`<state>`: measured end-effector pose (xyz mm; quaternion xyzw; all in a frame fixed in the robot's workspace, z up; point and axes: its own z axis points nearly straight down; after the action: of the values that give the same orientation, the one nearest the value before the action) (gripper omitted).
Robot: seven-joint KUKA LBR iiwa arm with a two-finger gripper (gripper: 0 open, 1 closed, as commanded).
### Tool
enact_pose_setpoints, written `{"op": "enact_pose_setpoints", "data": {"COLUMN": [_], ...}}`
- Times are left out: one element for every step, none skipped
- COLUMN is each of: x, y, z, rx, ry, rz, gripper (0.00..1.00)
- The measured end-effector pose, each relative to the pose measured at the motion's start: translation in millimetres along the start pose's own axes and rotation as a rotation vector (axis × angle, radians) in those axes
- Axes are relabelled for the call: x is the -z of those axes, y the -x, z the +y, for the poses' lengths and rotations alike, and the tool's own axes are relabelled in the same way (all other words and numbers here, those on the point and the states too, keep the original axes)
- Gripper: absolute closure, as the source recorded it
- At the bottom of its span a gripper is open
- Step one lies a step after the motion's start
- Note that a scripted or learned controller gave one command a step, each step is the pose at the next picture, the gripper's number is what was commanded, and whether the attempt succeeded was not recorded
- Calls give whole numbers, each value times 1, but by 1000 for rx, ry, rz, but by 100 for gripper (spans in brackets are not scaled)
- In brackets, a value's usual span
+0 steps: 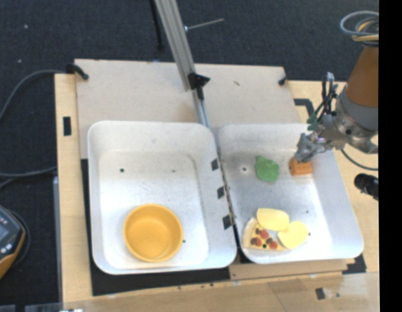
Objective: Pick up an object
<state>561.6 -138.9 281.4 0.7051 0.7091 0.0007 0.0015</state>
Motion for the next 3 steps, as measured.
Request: {"op": "enact_pose_setpoints", "data": {"x": [-8,-6,-16], "y": [-61,-117,-165], "z": [-4,-17,-14], "rx": [1,2,1], "ry": [-1,-2,-4], "rz": [1,3,2], "gripper": [100,100,100]}}
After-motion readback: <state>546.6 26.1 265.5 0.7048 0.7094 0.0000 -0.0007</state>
